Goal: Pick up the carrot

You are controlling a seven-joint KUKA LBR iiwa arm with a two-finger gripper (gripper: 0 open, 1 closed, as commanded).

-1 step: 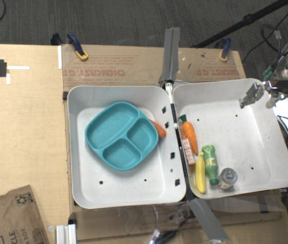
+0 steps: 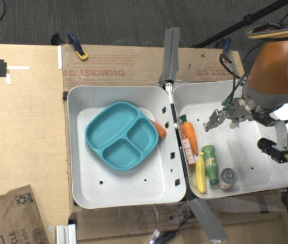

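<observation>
- i see the carrot [image 2: 189,136] lying in the right bin [image 2: 265,179], hard against its left wall, roughly halfway along that wall, green stub toward the far edge and tip toward the near edge.
- it lies lengthwise along the wall, just beside a slim red-labelled packet [image 2: 187,147]; my guess is the objects slid to that side, since a banana [image 2: 200,174], a green bottle [image 2: 210,164] and a small grey can [image 2: 228,177] bunch up toward the bin's near left corner too.
- the gripper [image 2: 214,120] hangs over the right bin's middle, near the carrot but apart from it, nothing between its fingers; whether they are apart or together i cannot tell from this slant.
- the wall will crowd one finger, so i judge the grasp wants to close across the carrot's width, from above.
- in the left bin [image 2: 77,151] a teal divided plate [image 2: 122,135] sits mid-bin, with a small orange thing [image 2: 160,129] peeking from under its right edge; it could be mistaken for the target.
- readable writing: red mirrored print on the cardboard [image 2: 113,67] at the bench's far edge, seemingly "chemcast"; a recycling mark on the cardboard piece [image 2: 11,215] at the bench's near left corner.
</observation>
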